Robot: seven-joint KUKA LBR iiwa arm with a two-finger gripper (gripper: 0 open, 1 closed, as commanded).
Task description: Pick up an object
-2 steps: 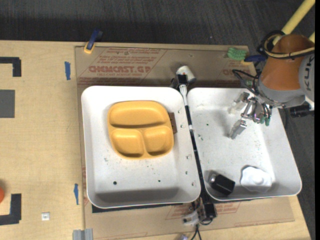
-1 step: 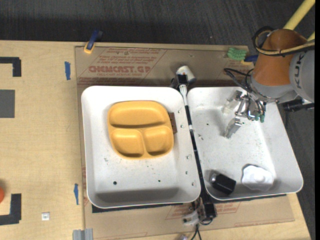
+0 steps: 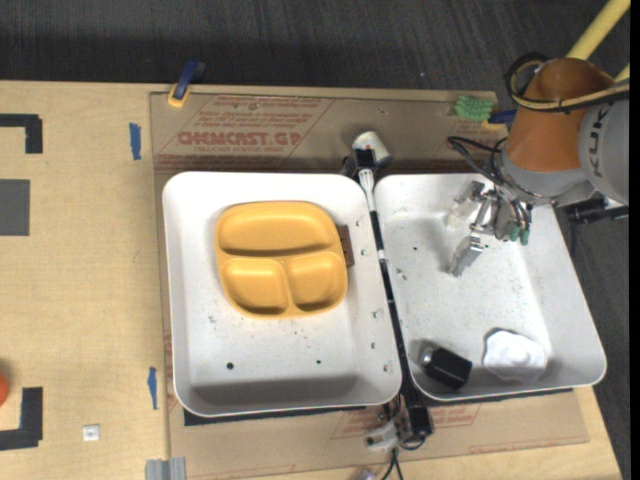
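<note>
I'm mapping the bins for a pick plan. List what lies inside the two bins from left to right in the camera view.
Yellow divided tray in the left bin → black object at the right bin's near edge → pincer → white crumpled object.

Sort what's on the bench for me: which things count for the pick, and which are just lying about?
For the pick:
- tool, above the right bin
- black object, near edge of the right bin
- white crumpled object, beside it
- yellow divided tray, in the left bin

Lying about:
- blue-and-yellow clip
- green clip
- blue tape marks
</note>
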